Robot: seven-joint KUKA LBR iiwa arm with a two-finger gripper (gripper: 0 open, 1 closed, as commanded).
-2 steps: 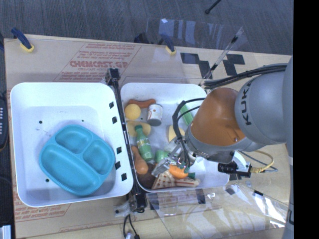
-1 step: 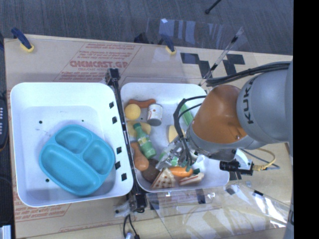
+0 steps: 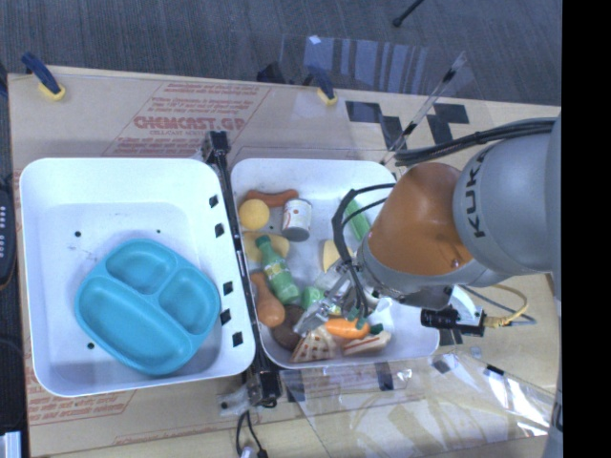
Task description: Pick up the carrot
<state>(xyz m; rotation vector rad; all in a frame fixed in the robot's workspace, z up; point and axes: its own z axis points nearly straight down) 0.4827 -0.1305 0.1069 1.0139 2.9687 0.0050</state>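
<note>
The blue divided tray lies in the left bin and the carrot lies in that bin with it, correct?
Not quite. The camera view shows the blue divided tray in the left bin, but the carrot lies in the right bin, near its front edge.
</note>
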